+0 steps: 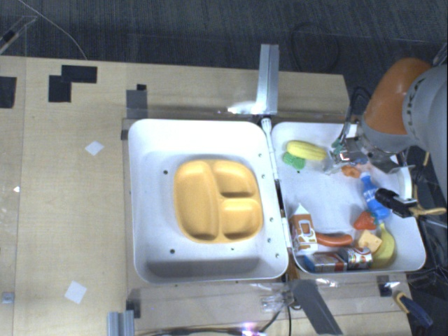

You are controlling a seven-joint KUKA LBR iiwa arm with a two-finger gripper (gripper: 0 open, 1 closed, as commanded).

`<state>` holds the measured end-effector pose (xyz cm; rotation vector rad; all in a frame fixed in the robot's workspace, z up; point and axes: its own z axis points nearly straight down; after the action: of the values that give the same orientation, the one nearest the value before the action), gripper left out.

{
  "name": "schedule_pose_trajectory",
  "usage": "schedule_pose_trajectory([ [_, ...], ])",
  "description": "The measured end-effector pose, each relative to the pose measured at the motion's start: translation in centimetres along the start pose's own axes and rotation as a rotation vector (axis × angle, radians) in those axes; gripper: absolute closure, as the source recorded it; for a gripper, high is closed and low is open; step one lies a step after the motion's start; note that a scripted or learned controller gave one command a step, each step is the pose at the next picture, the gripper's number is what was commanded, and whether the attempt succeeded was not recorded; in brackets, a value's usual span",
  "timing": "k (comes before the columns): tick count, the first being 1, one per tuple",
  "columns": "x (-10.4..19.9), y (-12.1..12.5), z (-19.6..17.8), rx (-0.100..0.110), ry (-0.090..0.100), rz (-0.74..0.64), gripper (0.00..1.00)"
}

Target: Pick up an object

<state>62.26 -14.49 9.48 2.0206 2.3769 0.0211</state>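
Near edge of right bin point(417, 261): can point(343, 261) lying flat, hot dog point(334, 240), small carton point(302, 229), banana point(383, 247). Corn cob point(306, 150) at far left corner. Left bin point(140, 187) holds yellow divided tray point(217, 199). Arm reaches in from right, wrist bent down, gripper point(343, 152) low over far side of right bin, just right of corn cob. Finger state: cannot tell; nothing visibly held.

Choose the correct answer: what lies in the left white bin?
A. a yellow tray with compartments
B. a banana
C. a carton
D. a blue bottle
A: the yellow tray with compartments sits in the middle of the left white bin, while the small items lie in the right bin.
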Motion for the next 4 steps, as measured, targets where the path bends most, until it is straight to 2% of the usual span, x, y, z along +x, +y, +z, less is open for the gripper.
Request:
schedule_pose_trajectory([
  [1, 2.0, 3.6, -9.7, 0.014, 0.004, 0.178, 1.00],
  [2, 0.4, 1.8, -2.3, 0.028, 0.000, 0.626, 1.00],
  [3, -0.8, -7.4, 0.3, 0.014, 0.000, 0.642, 1.00],
  [4, -0.2, -7.1, 0.3, 0.012, 0.007, 0.635, 0.00],
])
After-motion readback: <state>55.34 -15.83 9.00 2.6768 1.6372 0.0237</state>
